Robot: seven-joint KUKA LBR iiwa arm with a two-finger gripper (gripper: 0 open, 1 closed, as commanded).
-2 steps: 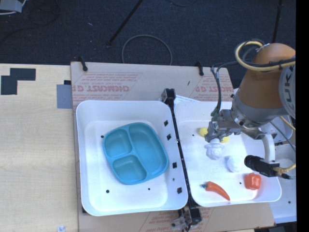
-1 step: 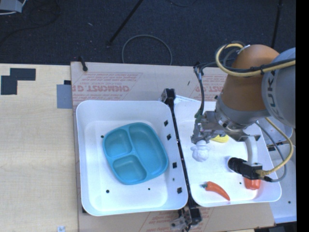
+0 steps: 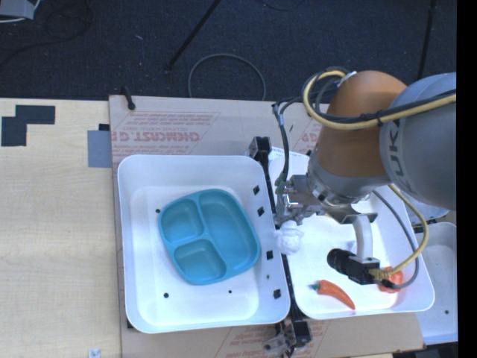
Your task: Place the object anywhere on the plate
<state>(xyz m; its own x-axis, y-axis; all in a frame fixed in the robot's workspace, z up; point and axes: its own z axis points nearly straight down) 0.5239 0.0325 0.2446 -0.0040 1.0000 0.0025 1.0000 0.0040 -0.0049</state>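
Fingers unclear under the wrist, can't tell if spread or pinching. Gripper just above white lump at right bin's left wall; plate in left bin. Probably soft, light, squashy: pinch across its middle.

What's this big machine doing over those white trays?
A robot arm reaches over the right bin, its gripper just above a small white lump by the bin's left wall. An orange piece lies nearer the front. The blue plate in the left bin has nothing on it yet.
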